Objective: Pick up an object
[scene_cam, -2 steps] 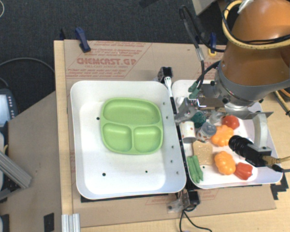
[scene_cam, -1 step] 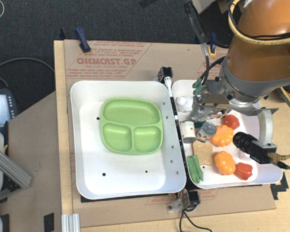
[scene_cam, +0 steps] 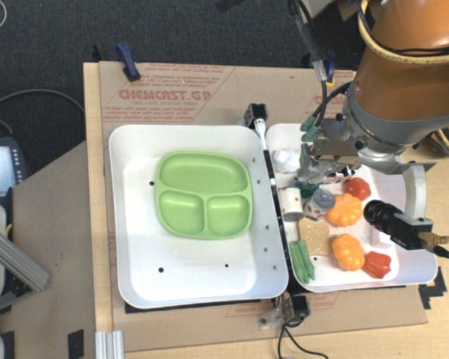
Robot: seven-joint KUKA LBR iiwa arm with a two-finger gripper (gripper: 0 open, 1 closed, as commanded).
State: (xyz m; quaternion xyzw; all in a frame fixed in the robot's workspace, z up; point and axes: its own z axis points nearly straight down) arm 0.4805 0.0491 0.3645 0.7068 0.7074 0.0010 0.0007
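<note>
Over the right bin point(scene_cam: 415, 275), the arm point(scene_cam: 408, 66) points its gripper point(scene_cam: 314, 178) straight down.

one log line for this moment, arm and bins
gripper low in right bin | toy food beneath | green tray in left bin

1 fixed camera above the worktop point(scene_cam: 209, 88) looks down at a slant on 2 white bins point(scene_cam: 135, 223).

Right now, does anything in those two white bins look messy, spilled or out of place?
Nothing looks spilled or broken. The green divided plate lies flat in the left bin. The toy food, such as an orange pepper, sits crowded together in the right bin.
</note>
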